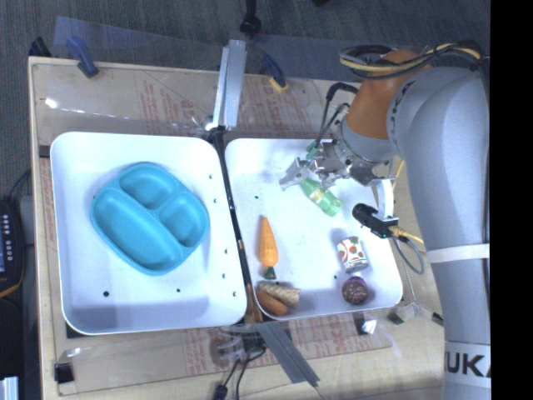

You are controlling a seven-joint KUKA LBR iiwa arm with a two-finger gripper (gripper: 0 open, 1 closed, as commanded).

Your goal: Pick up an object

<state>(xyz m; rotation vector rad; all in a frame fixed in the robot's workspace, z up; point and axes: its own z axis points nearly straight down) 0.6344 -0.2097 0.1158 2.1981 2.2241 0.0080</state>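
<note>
The end effector is seen low over the right bin, just beside a green bottle; whether its fingers are parted or closed cannot be told, as the view is cluttered there. A carrot lies well apart, nearer the divider.

Bright, even overhead light; white bins near overexposed, soft shadows under blue tray; slight overall softness.
</note>
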